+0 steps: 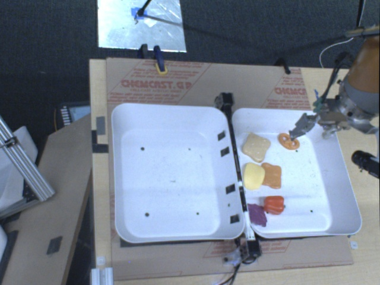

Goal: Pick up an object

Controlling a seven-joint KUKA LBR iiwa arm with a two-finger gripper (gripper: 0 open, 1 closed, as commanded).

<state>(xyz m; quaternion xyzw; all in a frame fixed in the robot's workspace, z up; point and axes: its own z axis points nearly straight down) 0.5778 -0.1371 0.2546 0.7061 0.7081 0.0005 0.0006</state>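
Bins are sitting side by side: left bin (172, 171), then the right bin (320, 189) holding a purple piece (257, 214), yellow piece (253, 176), tan piece (256, 147), orange slab (272, 174), red-orange pepper (274, 204). Orange pretzel (288, 141) is lying touching or right under the gripper (297, 132) tip. Can't tell the grip state, nothing's visibly being held.

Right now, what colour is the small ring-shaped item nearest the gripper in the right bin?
Orange. The ring-shaped item shows best in the camera view, lying on the white floor of the right bin.
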